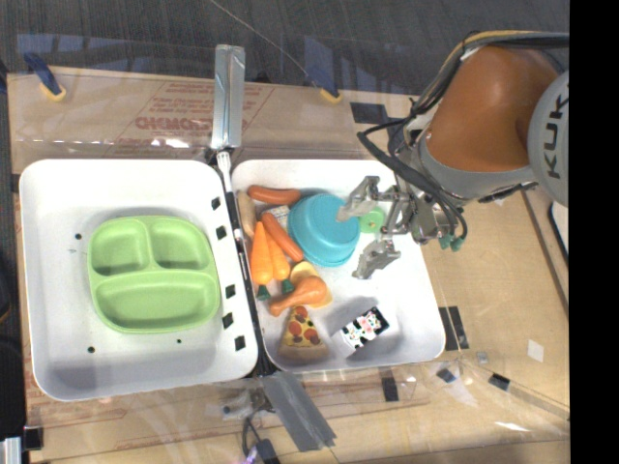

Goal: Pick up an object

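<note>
The gripper [370, 228] hangs over the right bin [418, 303], fingers spread, just beside the blue bowl [324, 228]. Carrots [273, 249], a pizza slice [303, 331] and a black-and-white block [364, 328] lie in that bin. The left bin [48, 288] holds a green divided plate [152, 272].

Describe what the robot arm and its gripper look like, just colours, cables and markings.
The arm is grey with a broad orange band above the wrist and black lettering on its grey casing at the right. Black cables loop around the wrist. The gripper has two metallic grey fingers, with small teal parts behind them.
</note>
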You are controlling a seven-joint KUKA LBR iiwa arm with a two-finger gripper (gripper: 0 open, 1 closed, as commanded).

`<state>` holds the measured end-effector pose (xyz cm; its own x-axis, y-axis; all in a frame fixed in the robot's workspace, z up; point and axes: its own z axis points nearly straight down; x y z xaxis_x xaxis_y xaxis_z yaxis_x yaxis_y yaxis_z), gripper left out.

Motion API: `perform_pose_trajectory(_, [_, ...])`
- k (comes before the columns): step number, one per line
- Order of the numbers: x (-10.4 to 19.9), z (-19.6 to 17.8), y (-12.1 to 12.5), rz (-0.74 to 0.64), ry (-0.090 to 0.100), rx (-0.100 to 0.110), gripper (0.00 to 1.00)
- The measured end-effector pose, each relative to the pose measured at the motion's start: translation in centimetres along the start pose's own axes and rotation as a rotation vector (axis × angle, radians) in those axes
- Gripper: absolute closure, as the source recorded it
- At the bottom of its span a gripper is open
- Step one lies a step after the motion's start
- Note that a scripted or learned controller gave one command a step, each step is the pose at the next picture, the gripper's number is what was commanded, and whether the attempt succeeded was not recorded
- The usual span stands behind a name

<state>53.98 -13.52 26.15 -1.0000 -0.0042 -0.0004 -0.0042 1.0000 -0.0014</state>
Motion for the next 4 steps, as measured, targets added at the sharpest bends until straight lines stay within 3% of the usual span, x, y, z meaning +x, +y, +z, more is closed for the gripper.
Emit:
perform_pose_trajectory(1, [0.3,15.2,2.5,0.175,0.012,-0.003,0.00])
perform_pose_trajectory(2, [-8.1,16.1,1.1,0.286,-0.014,-0.002,0.00])
perform_pose_trajectory(3, [-8.5,14.6,1.4,0.277,-0.025,-0.002,1.00])
perform_pose_trajectory(4, [-4.9,17.0,4.0,0.448,0.003,-0.001,1.00])
